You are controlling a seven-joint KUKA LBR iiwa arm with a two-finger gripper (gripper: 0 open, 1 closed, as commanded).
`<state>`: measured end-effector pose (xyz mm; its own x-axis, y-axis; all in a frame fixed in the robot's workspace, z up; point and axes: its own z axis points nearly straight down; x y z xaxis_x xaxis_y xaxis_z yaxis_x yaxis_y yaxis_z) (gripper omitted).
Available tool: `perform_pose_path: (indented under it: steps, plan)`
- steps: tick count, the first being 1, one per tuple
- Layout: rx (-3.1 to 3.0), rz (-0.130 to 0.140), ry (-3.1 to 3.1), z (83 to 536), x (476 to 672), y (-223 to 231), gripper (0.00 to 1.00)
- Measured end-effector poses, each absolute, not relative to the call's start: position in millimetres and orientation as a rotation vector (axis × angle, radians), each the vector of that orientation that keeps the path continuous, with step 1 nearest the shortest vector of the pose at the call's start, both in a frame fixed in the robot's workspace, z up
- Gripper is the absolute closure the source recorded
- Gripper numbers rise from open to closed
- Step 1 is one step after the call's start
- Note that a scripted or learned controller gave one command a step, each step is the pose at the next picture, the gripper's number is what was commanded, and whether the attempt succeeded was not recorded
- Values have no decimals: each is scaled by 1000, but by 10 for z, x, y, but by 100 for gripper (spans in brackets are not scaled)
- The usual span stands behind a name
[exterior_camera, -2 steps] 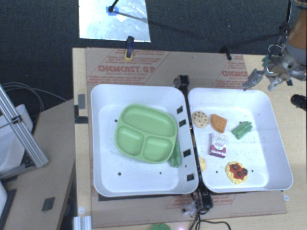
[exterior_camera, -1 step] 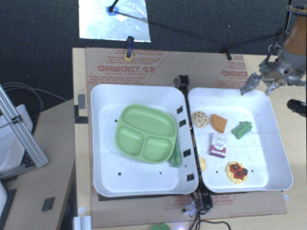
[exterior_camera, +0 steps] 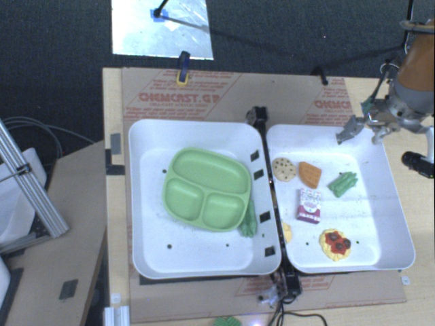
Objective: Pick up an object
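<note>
the grey two-finger gripper (exterior_camera: 362, 129) was seen above the far rim of the right shallow white bin (exterior_camera: 391, 202), its jaws spread apart and empty, while the small green leafy toy (exterior_camera: 342, 183) lay inside that bin, near it.

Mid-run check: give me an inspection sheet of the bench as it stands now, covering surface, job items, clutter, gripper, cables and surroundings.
Surface: two white bins side by side, left bin and right bin, on a cardboard sheet.
Job's things: in the right bin, a cookie, an orange piece, a green piece, a small carton and a pizza slice, all lying loose.
Clutter: a green divided plate in the left bin, with a green scrap at its right edge.
Gripper: gripper over the right bin's far edge, fingers spread, nothing between them.
Cables: a black cable across the dark floor; wires at the near edge.
Surroundings: a shiny sheet beyond the bench.
</note>
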<state>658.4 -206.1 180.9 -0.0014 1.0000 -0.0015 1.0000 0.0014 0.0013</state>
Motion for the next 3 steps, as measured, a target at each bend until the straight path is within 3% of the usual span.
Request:
perform_pose_path:
  steps: [1, 2, 3]
  plan:
    - [2211, 6, 2221, 2440, 6701, -2065, 0]
    - [2216, 1, 2223, 2046, 6691, -2061, 0]
    - [2215, 3, 2223, 2154, 6693, -2063, 0]
